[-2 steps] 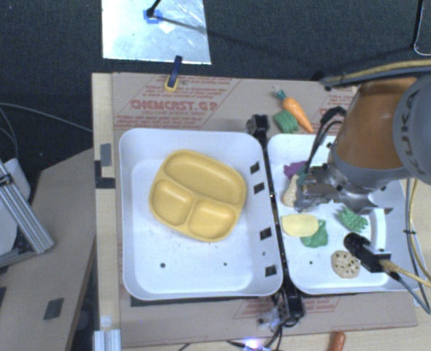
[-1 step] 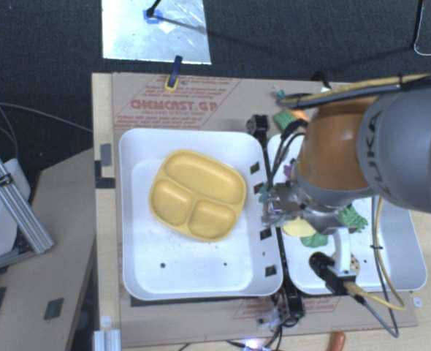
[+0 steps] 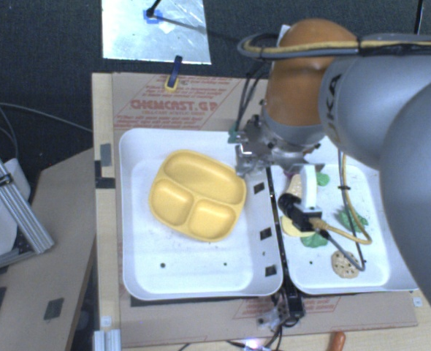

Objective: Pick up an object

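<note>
My gripper (image 3: 263, 158) hangs below the orange wrist band, over the divider between the two white bins, beside the far right corner of a yellow three-compartment plate (image 3: 197, 194). The plate lies tilted in the left bin (image 3: 139, 269). In the right bin (image 3: 380, 273) lie a brown cookie (image 3: 343, 265), a green leafy piece (image 3: 317, 240), a flat yellow piece (image 3: 294, 229), a second green piece (image 3: 348, 216) and a tan item (image 3: 294, 184) just under the wrist. Nothing shows held by the gripper.
The big grey arm covers the right bin's far right part. A thin metal wire tool (image 3: 347, 241) lies across the right bin's items. Cardboard (image 3: 172, 104) lies behind the bins, with a small blue and yellow object (image 3: 174, 74) on it.
</note>
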Available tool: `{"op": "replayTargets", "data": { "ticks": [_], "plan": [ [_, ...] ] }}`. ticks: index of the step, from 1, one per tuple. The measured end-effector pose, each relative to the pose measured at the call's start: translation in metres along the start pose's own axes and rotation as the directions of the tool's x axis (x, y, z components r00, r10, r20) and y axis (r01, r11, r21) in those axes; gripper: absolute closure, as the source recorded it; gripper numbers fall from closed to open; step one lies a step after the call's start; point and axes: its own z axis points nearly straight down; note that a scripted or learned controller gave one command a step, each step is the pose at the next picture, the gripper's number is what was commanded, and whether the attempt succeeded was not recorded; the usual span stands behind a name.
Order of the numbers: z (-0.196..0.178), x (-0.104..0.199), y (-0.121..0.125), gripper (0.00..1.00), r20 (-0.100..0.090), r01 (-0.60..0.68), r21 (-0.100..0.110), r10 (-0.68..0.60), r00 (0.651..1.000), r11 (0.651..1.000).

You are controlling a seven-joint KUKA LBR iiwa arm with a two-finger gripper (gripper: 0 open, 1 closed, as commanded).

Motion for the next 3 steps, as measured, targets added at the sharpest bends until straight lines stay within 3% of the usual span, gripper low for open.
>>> {"op": "replayTargets", "data": {
  "ticks": [1,2,3],
  "plan": [
    [-0.031,-0.042,-0.005,1.0,0.003,-0.011,0.006,0.011,1.0,1.0],
    [0.052,-0.029,-0.029,1.0,0.002,-0.008,0.018,0.008,1.0,1.0],
    [0.065,-0.028,-0.071,1.0,0.002,-0.009,0.015,0.009,1.0,1.0]
  ]
}}
